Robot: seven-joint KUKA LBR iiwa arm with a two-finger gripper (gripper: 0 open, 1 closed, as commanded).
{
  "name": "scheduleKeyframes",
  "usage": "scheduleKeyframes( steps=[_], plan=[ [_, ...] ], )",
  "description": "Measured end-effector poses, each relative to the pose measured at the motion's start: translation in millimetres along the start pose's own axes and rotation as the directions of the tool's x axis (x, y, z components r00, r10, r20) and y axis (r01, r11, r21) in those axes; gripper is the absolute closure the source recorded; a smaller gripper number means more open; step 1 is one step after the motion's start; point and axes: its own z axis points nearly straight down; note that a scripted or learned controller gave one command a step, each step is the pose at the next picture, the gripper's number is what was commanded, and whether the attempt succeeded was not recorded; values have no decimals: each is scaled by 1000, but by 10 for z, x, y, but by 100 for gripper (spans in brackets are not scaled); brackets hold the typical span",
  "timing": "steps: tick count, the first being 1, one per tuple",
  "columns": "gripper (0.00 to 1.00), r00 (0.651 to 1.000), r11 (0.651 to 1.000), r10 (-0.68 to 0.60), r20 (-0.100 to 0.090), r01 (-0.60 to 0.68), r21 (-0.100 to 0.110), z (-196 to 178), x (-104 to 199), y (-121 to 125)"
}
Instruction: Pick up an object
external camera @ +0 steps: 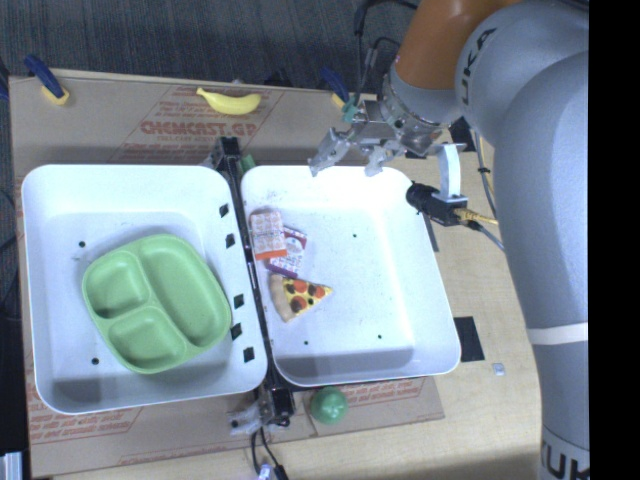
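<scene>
My gripper (349, 160) hangs over the far edge of the right bin (400, 268), its two fingers spread open with nothing between them. Below it, by the bin's left wall, lies a small snack packet (267, 234) on top of a purple-edged wrapper (290, 253). A toy pizza slice (297, 296) rests just nearer the camera than those. The gripper is well above and to the right of these objects, touching none of them.
The left bin (60, 368) holds a green divided plate (153, 301). A yellow banana (229, 99) lies on the cardboard behind the bins, and a green ball (327, 405) sits in front of the right bin. The arm's bulk fills the right side.
</scene>
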Motion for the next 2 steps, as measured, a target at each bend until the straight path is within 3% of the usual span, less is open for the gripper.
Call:
scheduleKeyframes(
  steps=[1, 2],
  plan=[
    [0, 1000, 1000, 0, 2, 0, 4, 1555, -834, -14],
    [100, 1000, 1000, -4, 1, 4, 3, 1442, -825, -4]
  ],
)
